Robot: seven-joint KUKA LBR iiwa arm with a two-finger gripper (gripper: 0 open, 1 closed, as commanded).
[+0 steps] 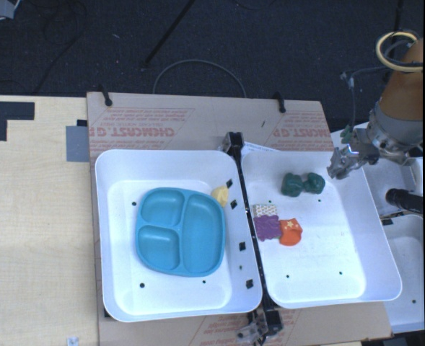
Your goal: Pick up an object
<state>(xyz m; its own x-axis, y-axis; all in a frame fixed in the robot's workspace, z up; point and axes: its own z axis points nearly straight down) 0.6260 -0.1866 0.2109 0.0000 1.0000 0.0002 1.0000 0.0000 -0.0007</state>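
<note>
Camera view, gripper (340, 166) above right bin's (342, 280) far edge; green object (303, 184) nearby

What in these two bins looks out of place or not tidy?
A small yellow piece sits wedged between the blue divided plate and the left bin's right wall, off the plate. In the right bin, the purple item and the orange item lie touching. Nothing looks spilled or broken.
</note>
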